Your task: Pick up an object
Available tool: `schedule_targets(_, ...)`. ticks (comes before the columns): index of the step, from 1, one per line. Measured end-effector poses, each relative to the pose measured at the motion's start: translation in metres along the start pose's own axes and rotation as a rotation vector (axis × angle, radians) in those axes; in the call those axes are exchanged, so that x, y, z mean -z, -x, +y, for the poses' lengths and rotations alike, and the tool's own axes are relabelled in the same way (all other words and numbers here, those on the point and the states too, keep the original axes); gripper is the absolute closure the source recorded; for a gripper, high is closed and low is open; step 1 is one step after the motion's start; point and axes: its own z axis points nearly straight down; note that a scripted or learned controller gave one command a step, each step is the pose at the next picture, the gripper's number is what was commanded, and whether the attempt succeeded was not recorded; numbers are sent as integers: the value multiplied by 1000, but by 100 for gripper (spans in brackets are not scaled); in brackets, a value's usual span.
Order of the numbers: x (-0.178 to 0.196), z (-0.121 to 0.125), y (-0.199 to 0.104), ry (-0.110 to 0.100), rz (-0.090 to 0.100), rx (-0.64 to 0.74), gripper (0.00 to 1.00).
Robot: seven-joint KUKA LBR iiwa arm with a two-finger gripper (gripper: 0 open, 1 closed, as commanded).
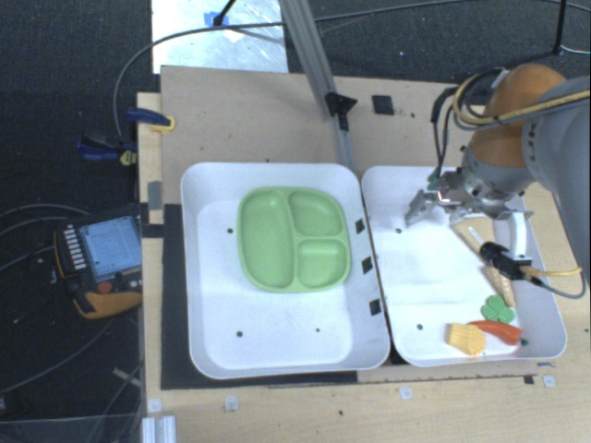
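My gripper [420,209] hangs over the upper left part of the right bin [434,284], low above its white floor, and I see nothing in it. The loose objects lie together in that bin's lower right corner, well away from the gripper. They are a yellow ridged piece [467,339], a red-orange carrot-like piece [500,330] and a small green piece [499,309].
The left bin [212,330] holds a green divided plate [295,240] in its upper middle. A grey pole [314,53] slants across the bench behind the bins. A blue device [109,247] and cables lie off the bench to the left.
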Motion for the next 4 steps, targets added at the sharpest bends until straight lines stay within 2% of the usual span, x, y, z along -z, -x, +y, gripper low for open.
schedule_targets(1, 13, 1, 0, 5, 0, 0, 100)
schedule_targets(3, 139, 6, -8, 10, 0, 6, 100)
schedule_targets(4, 162, 7, -8, 5, 0, 5, 100)
